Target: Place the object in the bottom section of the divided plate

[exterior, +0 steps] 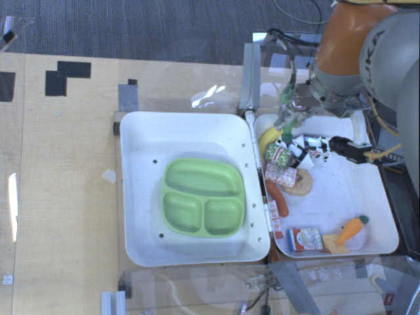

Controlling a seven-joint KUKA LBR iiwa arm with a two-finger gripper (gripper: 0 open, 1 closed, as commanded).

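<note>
green divided plate (203, 197) in left bin (138, 176)

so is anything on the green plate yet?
No. The green plate in the left bin has all three sections bare.

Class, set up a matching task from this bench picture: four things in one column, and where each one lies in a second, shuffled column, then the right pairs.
Things
1. divided plate
2. toy carrot
3. banana
4. sausage

Places
A. near front corner of the right bin, far from the divider
B. far end of the right bin, next to the gripper
C. middle of the left bin
D. right bin, close along the divider between bins

Pairs: 1-C, 2-A, 3-B, 4-D
</note>
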